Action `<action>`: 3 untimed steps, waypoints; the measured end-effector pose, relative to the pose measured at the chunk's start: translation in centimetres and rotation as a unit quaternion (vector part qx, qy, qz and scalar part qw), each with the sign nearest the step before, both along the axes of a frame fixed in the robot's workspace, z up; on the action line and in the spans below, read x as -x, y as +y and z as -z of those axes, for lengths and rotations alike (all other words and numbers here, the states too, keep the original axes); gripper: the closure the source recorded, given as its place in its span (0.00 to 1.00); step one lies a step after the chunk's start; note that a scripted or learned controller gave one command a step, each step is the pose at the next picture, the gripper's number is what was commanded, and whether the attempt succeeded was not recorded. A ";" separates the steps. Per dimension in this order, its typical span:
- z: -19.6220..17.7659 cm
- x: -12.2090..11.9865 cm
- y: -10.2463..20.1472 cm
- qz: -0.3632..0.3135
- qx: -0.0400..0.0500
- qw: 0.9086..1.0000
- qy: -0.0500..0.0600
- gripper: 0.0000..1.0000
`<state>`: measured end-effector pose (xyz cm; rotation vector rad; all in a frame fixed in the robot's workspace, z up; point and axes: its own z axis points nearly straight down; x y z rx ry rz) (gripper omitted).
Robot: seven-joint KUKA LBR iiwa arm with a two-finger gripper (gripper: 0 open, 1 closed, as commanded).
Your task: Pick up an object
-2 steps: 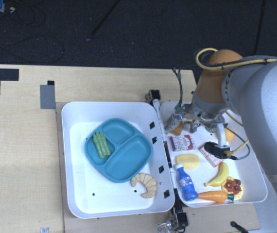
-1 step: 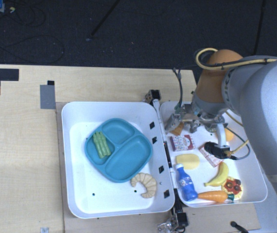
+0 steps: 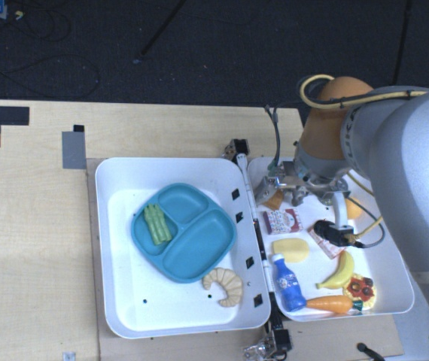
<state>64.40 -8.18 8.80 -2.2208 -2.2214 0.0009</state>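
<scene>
My gripper (image 3: 287, 189) hangs low over the far left corner of the right bin (image 3: 395, 292), under the orange-banded wrist. A small brown-orange object (image 3: 272, 199) lies right at its left side, partly hidden by it. Just in front lie a red-and-white packet (image 3: 281, 220) and a pale yellow lump (image 3: 290, 250). Nearer the front edge are a blue bottle (image 3: 287, 282), a banana (image 3: 338, 271), a carrot (image 3: 328, 304) and a red and yellow piece (image 3: 361, 289).
The left bin (image 3: 117, 277) holds a blue divided plate (image 3: 188, 239) with a green vegetable (image 3: 156, 224) in one section, and a croissant (image 3: 225, 285) beside it. The big grey arm covers the right bin's far right side.
</scene>
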 end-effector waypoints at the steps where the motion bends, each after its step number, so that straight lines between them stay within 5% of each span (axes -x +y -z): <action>1: 0.0 0.0 -0.6 0.000 -0.001 1.000 0.000 0.00; 3: 0.0 0.0 -0.7 0.000 -0.001 1.000 0.000 0.00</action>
